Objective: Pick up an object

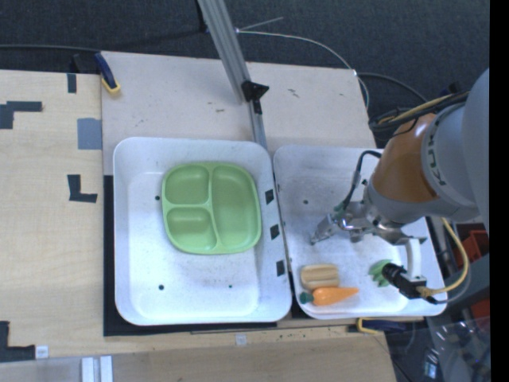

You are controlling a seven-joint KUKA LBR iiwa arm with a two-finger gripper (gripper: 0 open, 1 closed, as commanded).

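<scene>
Fingers (324, 231) metallic, above right bin's (318, 169) scuffed floor; tan block (320, 276), orange carrot (335, 295) near.

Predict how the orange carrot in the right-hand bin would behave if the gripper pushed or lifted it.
The carrot is tapered and rounded, so it would probably roll or pivot when pushed. It looks like a smooth toy, likely light and somewhat slippery. It lies against the bin's near wall beside the tan bread-like piece, which may crowd a grasp.

I can't make out how the jaws stand, and the arm (429, 165) hides part of the right bin (318, 173).
</scene>
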